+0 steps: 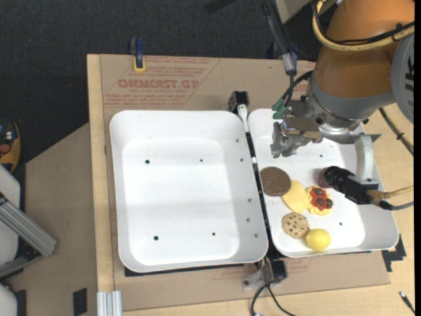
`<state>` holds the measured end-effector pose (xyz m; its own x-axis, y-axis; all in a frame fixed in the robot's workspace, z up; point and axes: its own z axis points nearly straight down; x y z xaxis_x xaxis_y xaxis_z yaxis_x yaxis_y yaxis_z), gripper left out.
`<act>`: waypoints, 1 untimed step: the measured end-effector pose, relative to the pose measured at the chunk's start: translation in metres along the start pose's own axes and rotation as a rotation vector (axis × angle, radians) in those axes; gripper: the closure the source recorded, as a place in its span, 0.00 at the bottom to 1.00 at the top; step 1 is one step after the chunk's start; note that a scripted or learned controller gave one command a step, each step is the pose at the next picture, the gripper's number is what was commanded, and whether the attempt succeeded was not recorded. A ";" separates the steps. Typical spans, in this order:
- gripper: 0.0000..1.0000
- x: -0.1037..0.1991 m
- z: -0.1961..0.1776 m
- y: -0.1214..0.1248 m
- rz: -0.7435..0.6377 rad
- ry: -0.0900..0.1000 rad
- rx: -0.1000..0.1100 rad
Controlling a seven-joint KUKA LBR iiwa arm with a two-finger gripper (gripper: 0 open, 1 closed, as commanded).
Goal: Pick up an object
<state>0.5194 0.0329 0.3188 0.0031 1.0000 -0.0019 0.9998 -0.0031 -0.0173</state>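
My gripper [283, 149] hangs over the back left part of the right bin [348, 157], above and slightly right of a brown round disc [275, 181]. Nothing shows in its grasp. Right of the disc lies a pale yellow flat piece [297, 196], and beside that a red and yellow item [321, 201]. A chocolate-chip cookie [295, 224] and a yellow lemon-like ball [318, 239] rest near the bin's front edge.
The left bin [131, 176] stands beside the right one, with a black divider strip [253, 170] between them. Both sit on a brown board [164, 78]. The arm's large orange and grey body [362, 51] overhangs the right bin's back.
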 end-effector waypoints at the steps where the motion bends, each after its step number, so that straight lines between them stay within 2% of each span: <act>1: 1.00 0.042 -0.150 0.003 -0.009 0.005 -0.035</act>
<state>0.5253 0.0748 0.4686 -0.0057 1.0000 0.0034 0.9998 0.0057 0.0179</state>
